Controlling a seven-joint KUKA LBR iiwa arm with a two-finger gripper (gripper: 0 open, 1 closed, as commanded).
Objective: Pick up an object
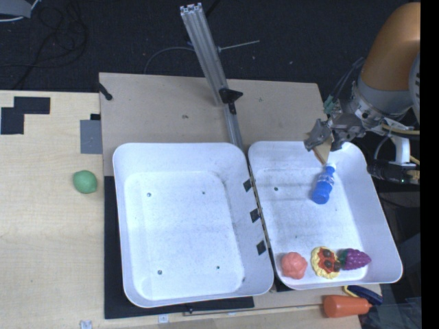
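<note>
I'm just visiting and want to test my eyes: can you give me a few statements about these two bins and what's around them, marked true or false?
1. The blue bottle lies in the right bin. True.
2. The green ball sits in the left bin. False: it rests on the bench, left of both bins.
3. The gripper hangs over the right bin's far edge. True.
4. The purple grapes lie at the far end of the right bin. False: they lie at its near edge, beside the pink ball.

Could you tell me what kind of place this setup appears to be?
Probably a robotics lab bench for pick-and-place trials. Two shallow white bins, the left bin and right bin, sit side by side, toys such as a blue bottle lie inside, and the arm's gripper hangs above them.
</note>
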